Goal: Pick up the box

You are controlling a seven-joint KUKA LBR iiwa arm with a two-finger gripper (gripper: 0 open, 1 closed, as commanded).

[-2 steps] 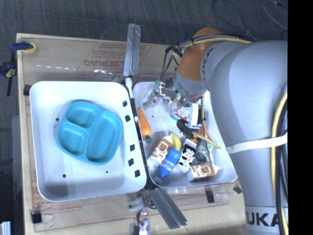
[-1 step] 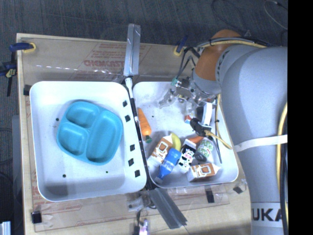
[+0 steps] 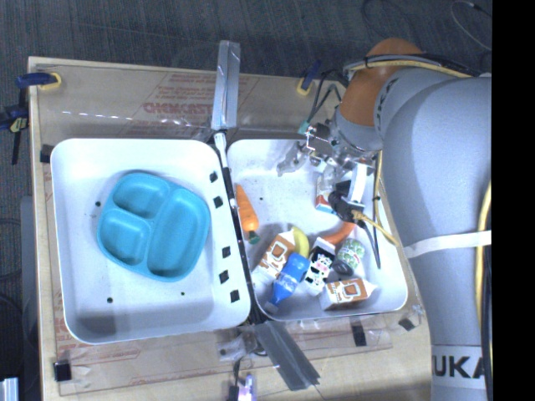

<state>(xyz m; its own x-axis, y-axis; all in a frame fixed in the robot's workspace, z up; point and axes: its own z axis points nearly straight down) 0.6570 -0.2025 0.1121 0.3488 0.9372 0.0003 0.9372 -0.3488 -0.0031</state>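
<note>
Pincer [image 3: 322, 159] sits low over the back part of the right bin [image 3: 266, 161], arm coming in from the right with the orange band just above the wrist; I can't tell how the pincer is set, too much cable and bracket clutter there. Nothing visibly gripped. Box candidates are all toward the front of that bin: a small brown-and-white carton [image 3: 347, 292] at the front right corner, lying flat with its long axis roughly across the bin, and a second similar carton [image 3: 272, 256] near the divider, tilted, long axis running diagonally. There's also a red-and-white packet [image 3: 327, 199] just beside the wrist, partly hidden by it, can't tell if it's a box. Key relation: both clear cartons lie forward of the pincer, toward the camera; the front-right one is closer to the arm side, so likely the easier reach. Clutter is tight: blue bottle [image 3: 287, 277], cow-print carton [image 3: 318, 268], banana [image 3: 300, 241], green-patterned can [image 3: 352, 255] between and beside them, carrot [image 3: 247, 212] along the divider. Left bin [image 3: 75, 299] holds the blue divided tray [image 3: 155, 224], irrelevant. My read: approach not started on either carton; next move needs a travel forward and jaws aligned across the short side.
</note>
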